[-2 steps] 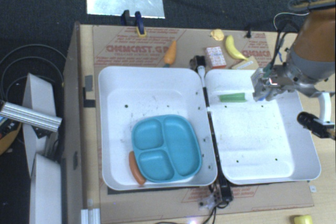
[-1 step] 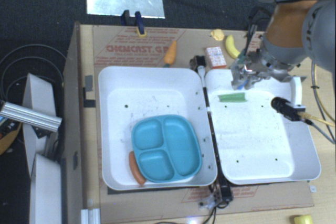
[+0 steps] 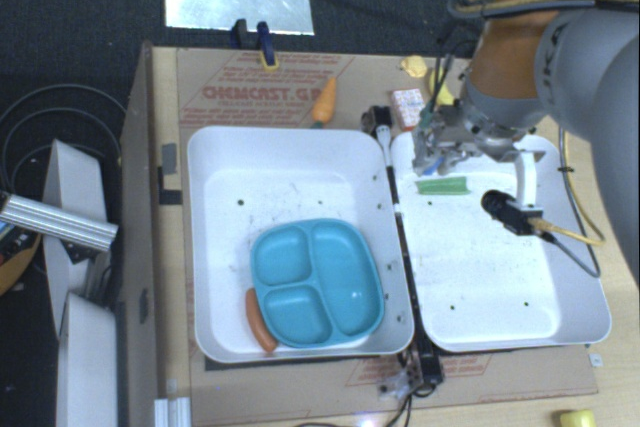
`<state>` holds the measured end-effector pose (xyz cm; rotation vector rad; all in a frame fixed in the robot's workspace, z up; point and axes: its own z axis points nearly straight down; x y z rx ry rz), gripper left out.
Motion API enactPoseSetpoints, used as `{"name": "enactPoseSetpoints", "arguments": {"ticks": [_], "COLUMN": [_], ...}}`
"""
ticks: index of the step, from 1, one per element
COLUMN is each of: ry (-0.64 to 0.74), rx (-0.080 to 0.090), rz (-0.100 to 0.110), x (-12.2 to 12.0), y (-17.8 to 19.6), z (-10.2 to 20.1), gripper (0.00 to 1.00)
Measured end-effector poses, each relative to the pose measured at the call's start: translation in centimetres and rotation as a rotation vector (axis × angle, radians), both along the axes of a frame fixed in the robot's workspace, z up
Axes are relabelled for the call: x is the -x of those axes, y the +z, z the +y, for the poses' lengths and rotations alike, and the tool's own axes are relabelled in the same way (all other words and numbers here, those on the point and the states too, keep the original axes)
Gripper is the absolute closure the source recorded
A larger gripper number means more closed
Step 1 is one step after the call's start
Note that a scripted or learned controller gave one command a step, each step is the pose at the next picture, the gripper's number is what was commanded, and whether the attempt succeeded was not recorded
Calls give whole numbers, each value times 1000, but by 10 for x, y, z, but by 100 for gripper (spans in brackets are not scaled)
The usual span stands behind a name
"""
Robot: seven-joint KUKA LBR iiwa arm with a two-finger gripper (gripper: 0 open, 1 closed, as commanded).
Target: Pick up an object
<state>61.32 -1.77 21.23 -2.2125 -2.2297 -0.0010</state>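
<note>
Brown cardboard (image 3: 200,80) is lying under two white bins, with dark carpet (image 3: 60,5) showing beyond it. I am hanging my pincer (image 3: 433,161) over the far left corner of the right bin (image 3: 560,315), close to the wall that is dividing it from the left bin (image 3: 215,215). From this slant I cannot tell whether it is released or clenched, and nothing is showing in its grip. I am taking the green strip (image 3: 442,185) as my target. It is lying flat on the right bin's floor just beside my pincer, on the near side, apart from anything else. It is looking thin, low and elongated, a pale green bar running left to right. That flatness is what is worrying me. Coming down too shallow, I am risking closing on air above it. Coming down too hard, I am risking pressing into the floor and skidding the strip away. The dividing wall is sitting near the strip's left end, so drifting left could be knocking me against the rim. In the left bin a blue divided tray (image 3: 318,280) is resting with an orange sausage-shaped piece (image 3: 258,320) right beside its near left edge. Both are lying well apart from my pincer and are not threatening this approach.
</note>
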Motion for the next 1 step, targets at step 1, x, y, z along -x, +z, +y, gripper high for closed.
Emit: {"name": "enactPoseSetpoints", "arguments": {"ticks": [1], "ry": [-12], "rx": [4], "rz": [-5], "x": [5], "y": [36], "z": [-76], "gripper": [100]}}
